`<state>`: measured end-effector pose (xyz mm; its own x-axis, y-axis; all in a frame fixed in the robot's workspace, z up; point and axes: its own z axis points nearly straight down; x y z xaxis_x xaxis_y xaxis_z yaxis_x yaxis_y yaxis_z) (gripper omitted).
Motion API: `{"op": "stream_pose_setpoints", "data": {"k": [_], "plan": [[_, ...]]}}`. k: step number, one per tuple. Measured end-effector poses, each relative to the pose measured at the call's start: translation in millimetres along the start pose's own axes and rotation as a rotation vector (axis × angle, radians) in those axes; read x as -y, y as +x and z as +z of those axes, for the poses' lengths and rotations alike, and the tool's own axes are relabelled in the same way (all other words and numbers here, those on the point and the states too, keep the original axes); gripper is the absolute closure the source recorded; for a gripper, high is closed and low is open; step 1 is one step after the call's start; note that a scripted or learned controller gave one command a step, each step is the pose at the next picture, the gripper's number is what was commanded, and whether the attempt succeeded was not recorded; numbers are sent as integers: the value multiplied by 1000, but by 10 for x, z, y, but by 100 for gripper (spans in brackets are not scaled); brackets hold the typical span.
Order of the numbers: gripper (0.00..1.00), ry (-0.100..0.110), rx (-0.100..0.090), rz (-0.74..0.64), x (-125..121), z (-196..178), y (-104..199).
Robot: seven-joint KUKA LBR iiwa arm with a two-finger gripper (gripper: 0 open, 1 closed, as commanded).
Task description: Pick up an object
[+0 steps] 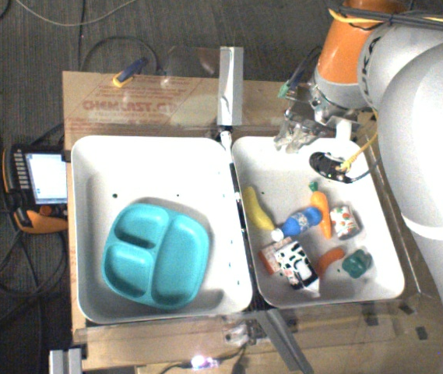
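Hovering over the right bin's (377, 209) far rim, the hand (293, 140) hangs empty, fingers parted; the banana (257, 209) lies lengthwise front-to-back.

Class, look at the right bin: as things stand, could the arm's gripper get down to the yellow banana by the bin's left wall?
Probably yes. The gripper hangs over the right bin's far end, and nothing lies on the banana. The left wall beside it and the blue bottle near its lower end may crowd the fingers.
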<state>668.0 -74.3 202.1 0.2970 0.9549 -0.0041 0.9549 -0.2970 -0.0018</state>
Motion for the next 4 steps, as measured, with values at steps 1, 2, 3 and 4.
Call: {"op": "stream_pose_setpoints", "data": {"k": [1,2,3,4], "plan": [[0,0,1,1,-1,0,-4],[0,2,-3,-97,543,565,-382],[0,0,-2,-170,686,290,-1103],[0,-1,-6,-191,409,1105,-1360]]}}
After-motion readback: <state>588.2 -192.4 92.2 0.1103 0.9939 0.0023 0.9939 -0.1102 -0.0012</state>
